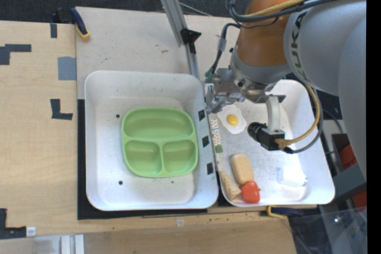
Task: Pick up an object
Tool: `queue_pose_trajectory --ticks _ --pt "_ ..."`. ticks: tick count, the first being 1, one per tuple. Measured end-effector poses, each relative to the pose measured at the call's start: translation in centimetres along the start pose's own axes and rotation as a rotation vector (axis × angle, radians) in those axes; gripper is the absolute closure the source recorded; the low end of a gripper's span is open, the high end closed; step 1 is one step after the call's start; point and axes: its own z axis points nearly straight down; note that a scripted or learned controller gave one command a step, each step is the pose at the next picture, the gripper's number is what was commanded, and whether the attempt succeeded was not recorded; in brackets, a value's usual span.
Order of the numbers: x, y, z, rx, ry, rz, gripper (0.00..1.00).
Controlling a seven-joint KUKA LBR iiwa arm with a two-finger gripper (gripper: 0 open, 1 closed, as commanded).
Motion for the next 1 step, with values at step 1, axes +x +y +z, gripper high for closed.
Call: queue_pose_trajectory --ticks 1 --pt "5.18 -0.62 1.97 0.002 -0.001 0.0 1.0"
